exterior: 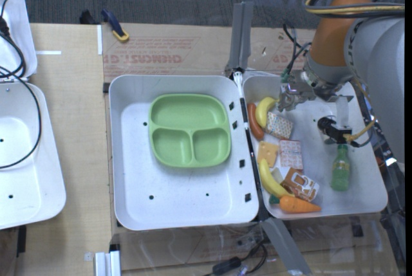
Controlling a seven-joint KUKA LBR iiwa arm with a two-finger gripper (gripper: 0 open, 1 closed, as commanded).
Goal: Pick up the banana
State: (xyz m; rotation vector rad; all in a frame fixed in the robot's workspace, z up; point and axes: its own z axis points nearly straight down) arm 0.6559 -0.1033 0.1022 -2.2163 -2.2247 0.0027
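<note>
We've got the gripper (288, 99) at the banana's (262, 112) 2 o'clock; banana runs 12-to-6. Can't tell its grip state.

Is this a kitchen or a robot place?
Most likely a robot lab, not a kitchen. A robot arm reaches over two white bins on a bench: the left bin holds a green tray, and the right bin holds what look like toy foods, such as a banana and a carrot.
</note>
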